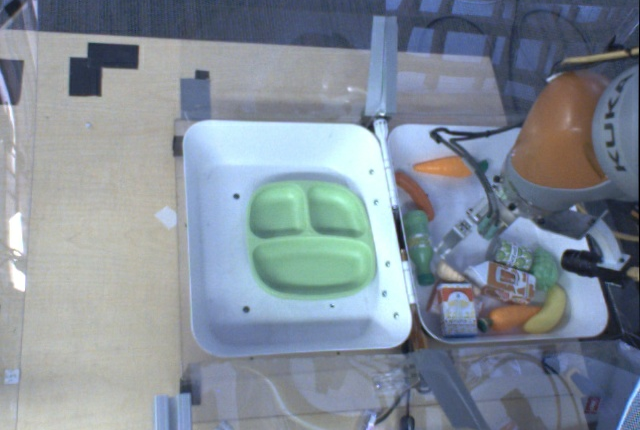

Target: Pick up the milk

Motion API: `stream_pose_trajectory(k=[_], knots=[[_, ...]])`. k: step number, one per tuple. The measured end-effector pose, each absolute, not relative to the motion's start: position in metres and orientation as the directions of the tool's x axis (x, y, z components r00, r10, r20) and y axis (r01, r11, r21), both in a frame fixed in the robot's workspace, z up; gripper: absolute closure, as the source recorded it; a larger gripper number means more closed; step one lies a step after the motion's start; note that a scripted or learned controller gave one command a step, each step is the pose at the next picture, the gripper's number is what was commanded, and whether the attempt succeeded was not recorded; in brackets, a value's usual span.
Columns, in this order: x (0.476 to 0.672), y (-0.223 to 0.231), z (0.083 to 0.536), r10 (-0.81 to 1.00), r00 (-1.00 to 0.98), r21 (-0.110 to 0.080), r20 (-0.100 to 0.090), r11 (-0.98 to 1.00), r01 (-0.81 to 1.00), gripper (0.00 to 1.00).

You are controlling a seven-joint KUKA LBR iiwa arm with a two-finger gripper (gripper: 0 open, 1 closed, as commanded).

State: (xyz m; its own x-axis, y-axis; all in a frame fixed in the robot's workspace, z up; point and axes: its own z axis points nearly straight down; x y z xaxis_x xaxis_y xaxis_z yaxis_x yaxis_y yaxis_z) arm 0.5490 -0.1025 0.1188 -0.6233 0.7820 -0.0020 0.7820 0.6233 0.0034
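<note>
The milk (pixel 457 308), a small carton with an orange-and-white face, is seen lying at the near edge of the right bin (pixel 597 316), below and slightly left of the gripper (pixel 478 221) and apart from it. Whether the gripper is spread or pressed together cannot be told. A green bottle (pixel 419 245) lies just left of the gripper, a carrot (pixel 443 167) above it, a banana (pixel 548 311) below-right. A green divided plate (pixel 311 239) rests in the left bin (pixel 215 218).

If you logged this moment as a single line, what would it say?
task: pick up milk | gripper: low in right bin, near toy food | milk carton: lying at front of bin, not held | green tray: left bin
</note>
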Motion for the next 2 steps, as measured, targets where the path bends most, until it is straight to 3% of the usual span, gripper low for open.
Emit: stream_pose_trajectory(k=[1,2], knots=[[0.493,-0.162,0.089,0.62,-0.784,0.006,-0.015,0.784,0.62,0.0],[0.565,-0.176,0.088,0.741,-0.671,0.009,-0.011,0.671,0.741,0.0]])
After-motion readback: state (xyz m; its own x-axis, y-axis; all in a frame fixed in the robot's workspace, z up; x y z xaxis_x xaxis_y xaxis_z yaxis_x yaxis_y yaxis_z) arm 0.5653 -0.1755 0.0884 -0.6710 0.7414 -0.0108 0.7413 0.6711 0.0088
